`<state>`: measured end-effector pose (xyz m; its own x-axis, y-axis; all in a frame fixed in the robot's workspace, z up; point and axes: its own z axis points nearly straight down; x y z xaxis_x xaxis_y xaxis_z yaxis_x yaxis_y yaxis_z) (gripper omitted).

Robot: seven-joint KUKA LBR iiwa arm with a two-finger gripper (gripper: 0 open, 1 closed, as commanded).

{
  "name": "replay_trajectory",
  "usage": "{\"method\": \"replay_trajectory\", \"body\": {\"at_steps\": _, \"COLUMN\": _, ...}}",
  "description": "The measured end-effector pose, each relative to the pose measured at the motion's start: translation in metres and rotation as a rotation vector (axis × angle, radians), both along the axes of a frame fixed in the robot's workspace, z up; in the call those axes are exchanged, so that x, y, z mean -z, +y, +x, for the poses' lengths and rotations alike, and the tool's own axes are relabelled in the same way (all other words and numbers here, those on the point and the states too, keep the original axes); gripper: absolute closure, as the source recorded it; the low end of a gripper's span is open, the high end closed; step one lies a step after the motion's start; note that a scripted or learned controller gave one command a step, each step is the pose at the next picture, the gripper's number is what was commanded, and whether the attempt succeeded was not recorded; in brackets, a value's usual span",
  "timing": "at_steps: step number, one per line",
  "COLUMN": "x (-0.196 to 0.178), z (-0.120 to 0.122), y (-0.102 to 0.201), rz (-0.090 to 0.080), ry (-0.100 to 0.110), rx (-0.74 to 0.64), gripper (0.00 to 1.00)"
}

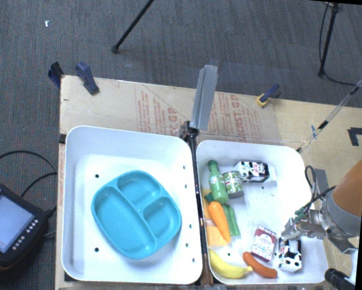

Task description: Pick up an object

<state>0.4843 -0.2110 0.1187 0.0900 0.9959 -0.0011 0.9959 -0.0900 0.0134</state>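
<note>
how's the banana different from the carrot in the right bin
The banana is yellow and curved; the carrot is orange and straight, tapering. The banana lies across the bin's near edge, beside the hot dog; the carrot lies lengthwise by the left wall, next to the green bottle. Both are toy foods in the right bin.

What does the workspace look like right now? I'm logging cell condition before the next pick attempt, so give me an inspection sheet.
Surface: two white bins, left bin and right bin, on a board-topped bench.
Job's things: in the right bin, green bottle, carrot, banana, sausage, red carton, two cow-print cartons.
Clutter: blue divided tray in left bin.
Grippers: gripper over the right bin's right side.
Cables: on floor by pendant.
Surroundings: carpet, stand legs.
</note>
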Motion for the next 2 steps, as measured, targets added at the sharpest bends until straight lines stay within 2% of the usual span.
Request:
{"method": "replay_trajectory", "body": {"at_steps": 1, "x": -0.063, "z": 0.058, "y": 0.077, "rz": 0.005, "ry": 0.022, "rx": 0.307, "gripper": 1.00}}
{"method": "replay_trajectory", "body": {"at_steps": 2, "x": -0.106, "z": 0.070, "y": 0.057, "rz": 0.004, "ry": 0.021, "rx": 0.180, "gripper": 1.00}}
